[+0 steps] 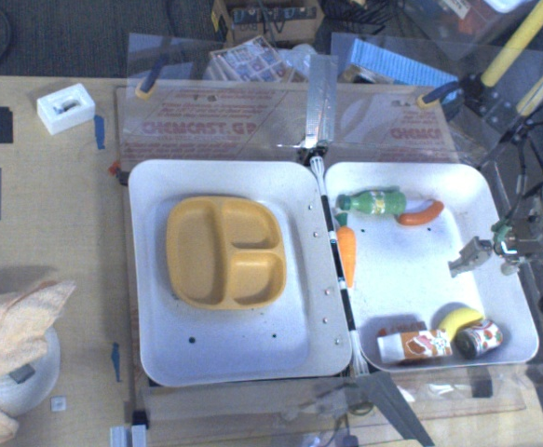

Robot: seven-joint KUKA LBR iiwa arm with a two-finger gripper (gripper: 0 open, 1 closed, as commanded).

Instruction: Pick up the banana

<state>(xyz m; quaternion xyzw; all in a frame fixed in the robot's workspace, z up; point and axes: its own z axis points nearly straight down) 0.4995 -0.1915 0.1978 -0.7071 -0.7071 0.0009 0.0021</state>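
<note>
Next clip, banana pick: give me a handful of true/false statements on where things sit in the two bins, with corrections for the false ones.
1. The banana lies in the right bin, near its front edge. True.
2. The yellow divided plate sits in the right bin. False: it sits in the left bin.
3. The tool is clamped on the banana. False: it hovers apart from it, farther back in the right bin.
4. The carrot lies along the right bin's left wall. True.
5. The green bottle lies at the back of the right bin, beside a sausage. True.
</note>
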